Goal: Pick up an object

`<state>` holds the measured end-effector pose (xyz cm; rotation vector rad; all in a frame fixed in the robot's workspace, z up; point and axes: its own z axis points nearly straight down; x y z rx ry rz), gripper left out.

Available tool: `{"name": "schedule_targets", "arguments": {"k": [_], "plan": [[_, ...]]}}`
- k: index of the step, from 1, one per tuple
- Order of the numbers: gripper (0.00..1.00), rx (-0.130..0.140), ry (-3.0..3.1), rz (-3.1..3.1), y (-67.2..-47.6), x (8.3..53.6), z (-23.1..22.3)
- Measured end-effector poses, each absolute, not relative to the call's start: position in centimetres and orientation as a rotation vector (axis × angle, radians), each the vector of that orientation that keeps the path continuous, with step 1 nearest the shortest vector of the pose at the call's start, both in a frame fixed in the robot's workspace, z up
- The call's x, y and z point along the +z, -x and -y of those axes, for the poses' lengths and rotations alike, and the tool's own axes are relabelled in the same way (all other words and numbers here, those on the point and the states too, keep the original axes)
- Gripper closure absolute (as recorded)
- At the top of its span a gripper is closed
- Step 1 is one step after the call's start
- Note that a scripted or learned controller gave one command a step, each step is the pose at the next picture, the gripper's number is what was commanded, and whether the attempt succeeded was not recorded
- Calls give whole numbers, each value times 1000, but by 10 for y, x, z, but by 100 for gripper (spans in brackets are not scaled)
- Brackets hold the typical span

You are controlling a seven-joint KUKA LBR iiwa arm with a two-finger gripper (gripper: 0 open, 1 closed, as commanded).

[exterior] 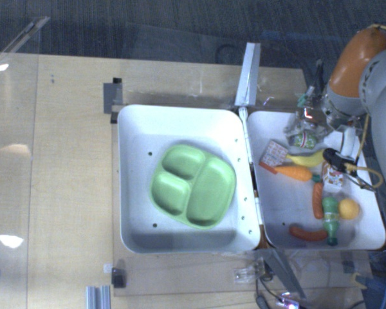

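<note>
Left bin [132, 172]: green divided plate [193, 185] centered, open margin around. Right bin [270, 230]: banana [307, 159], carrot [294, 171], sausage [308, 234] crowded. Gripper [307, 118] at far edge, state unclear.

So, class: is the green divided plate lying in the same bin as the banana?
No: the green divided plate lies in the left bin, the banana in the right bin.

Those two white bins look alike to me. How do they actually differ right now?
The left bin holds a single large thing, a green divided plate lying flat; the right bin holds a jumble of small toy foods, among them a banana, a carrot and a lemon. The arm's tool reaches into the right bin's far end, while the left bin has no arm over it. Both are shallow, white and sit side by side.
</note>
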<state>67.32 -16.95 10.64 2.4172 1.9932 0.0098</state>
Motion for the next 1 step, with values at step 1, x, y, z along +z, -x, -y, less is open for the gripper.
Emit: {"name": "schedule_targets", "arguments": {"k": [1], "plan": [[100, 6, -2362, -2067, -624, 220, 137]]}}
